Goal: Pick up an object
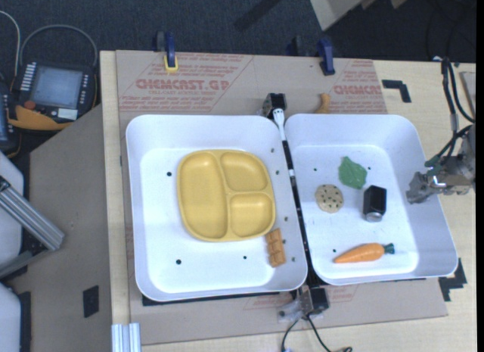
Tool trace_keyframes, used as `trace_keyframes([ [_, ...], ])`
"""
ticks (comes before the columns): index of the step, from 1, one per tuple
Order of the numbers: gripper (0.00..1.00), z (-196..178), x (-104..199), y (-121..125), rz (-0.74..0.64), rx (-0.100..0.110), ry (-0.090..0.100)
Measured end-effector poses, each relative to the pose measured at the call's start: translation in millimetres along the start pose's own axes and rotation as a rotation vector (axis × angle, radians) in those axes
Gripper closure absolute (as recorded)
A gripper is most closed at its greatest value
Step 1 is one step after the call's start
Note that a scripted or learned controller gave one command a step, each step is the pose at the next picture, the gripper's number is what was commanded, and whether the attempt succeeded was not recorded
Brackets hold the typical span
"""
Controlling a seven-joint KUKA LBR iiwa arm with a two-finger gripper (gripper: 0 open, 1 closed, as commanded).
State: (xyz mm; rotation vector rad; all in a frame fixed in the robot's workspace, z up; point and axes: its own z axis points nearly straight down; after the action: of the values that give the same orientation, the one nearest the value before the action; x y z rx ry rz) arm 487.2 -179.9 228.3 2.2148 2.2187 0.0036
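Note:
The right bin (401,135) holds a green leafy piece (352,172), a round speckled cookie (329,197), a small black can (374,202) lying near the middle, and an orange carrot (361,253) near the front wall. My gripper (423,188) hovers at that bin's right rim, to the right of the black can and apart from every object. Nothing shows in its grasp.
The left bin (151,191) carries a yellow divided plate (225,194) and a small brown waffle piece (275,247) at its front right corner. Clamps (171,48) hold the cardboard at the back. A pendant with a screen (53,89) lies off the bench at left.

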Motion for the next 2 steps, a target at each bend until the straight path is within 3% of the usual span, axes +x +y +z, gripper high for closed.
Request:
trace_keyframes([
  [2,1.00,-5,108,41,-0.004,0.003,0.003],
])
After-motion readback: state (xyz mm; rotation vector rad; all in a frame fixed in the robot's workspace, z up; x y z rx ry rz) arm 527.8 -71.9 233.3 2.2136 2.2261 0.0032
